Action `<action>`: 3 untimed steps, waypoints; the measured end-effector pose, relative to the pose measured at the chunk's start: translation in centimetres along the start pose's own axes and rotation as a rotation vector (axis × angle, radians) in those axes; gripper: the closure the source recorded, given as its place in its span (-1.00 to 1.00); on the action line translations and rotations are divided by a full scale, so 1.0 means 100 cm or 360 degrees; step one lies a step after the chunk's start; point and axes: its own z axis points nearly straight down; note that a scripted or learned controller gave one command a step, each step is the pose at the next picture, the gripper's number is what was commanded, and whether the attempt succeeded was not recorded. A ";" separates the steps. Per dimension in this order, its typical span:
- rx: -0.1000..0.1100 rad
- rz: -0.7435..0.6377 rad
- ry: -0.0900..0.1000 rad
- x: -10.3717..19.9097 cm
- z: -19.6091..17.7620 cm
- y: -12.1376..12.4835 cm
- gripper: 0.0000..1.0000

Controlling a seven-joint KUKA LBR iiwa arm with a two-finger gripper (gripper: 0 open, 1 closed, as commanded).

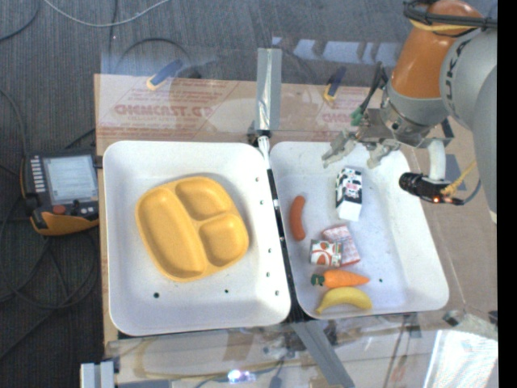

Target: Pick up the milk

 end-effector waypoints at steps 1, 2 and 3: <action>-0.0002 0.0115 -0.0003 -0.021 0.101 -0.007 -1.00; -0.0031 0.0076 -0.0015 0.007 0.119 -0.028 -1.00; -0.0027 0.0074 -0.0006 0.008 0.112 -0.027 1.00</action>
